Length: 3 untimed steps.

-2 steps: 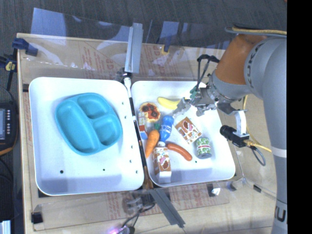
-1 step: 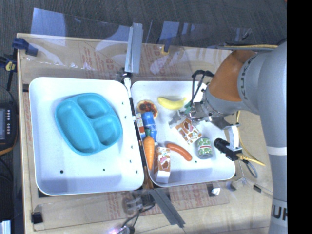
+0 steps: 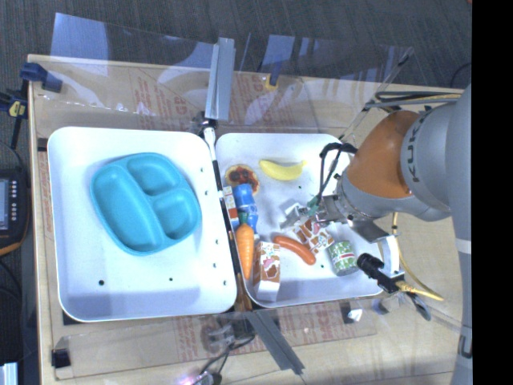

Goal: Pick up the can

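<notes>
Green-and-white small metal can (image 3: 342, 257) lies tilted near the right white bin's (image 3: 240, 152) lower right corner, probably rigid, light, slippery, best grasped across its sides; end effector (image 3: 314, 215) state unclear.

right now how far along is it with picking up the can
Done: the arm has reached into the right bin, and its gripper sits low among the items there. In hand: nothing that I can confirm; the can lies on the bin floor near the right wall, beside the gripper rather than under it. Left: line up over the can, grasp it and lift it.
</notes>
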{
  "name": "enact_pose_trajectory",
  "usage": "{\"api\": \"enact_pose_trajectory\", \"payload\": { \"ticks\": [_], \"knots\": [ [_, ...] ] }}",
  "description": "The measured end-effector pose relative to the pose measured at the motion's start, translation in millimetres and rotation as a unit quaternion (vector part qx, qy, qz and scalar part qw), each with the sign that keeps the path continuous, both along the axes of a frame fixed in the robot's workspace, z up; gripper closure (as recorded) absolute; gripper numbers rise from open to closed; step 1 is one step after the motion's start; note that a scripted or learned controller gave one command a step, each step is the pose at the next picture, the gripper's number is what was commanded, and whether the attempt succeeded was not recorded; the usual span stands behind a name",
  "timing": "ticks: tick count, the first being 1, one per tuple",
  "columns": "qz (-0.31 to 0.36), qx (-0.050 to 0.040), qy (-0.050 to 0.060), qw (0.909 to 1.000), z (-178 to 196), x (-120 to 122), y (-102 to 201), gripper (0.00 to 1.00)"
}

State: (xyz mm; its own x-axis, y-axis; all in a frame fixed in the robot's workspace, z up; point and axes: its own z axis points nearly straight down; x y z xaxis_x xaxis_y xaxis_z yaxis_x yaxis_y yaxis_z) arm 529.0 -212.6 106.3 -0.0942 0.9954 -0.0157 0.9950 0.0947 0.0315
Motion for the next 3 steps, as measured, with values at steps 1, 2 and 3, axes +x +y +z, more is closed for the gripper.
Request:
{"api": "enact_pose_trajectory", "payload": {
  "ticks": [1,2,3],
  "knots": [
    [-0.084,0.0073,0.016,0.9963,-13,35,2,0.00],
    [-0.111,0.0088,0.018,0.9936,-15,-25,20,0.00],
    [-0.109,0.0083,0.018,0.9939,-5,-24,19,1.00]
  ]
}}
